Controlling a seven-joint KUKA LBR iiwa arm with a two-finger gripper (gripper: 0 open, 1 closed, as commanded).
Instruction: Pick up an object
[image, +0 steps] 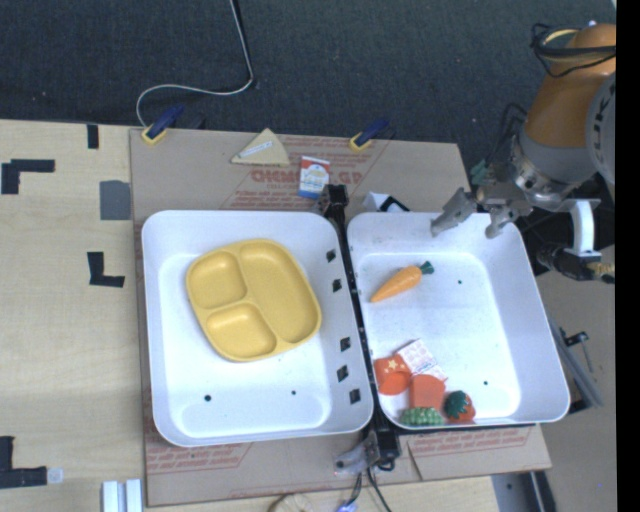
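Nothing picked yet. Gripper at upper right of frame, over the far rim of the right bin, fingers spread apart with nothing between them. Whole grasp still to do: descent, closing, lift.

Likeliest target, by judgement: toy carrot, lying loose in upper centre of right bin, just below and left of the gripper, apart from it, not touched. Long axis on a diagonal, lower left to upper right. Orange tip toward lower left, green leafy end toward upper right, pointing roughly at the claw. Lying flat on bin floor, clear of walls and of other items, so easy to reach.

Other candidates clustered at lower left corner of right bin: small pile of toy food, orange-red pieces, a white packet, green bits, touching each other; harder to single out.

Left bin holding a yellow divided plate, centre-left of frame, well apart from gripper.

Small red-and-white carton on cardboard above the bins, outside both.

Progress: start stage only, approach position reached, no contact.
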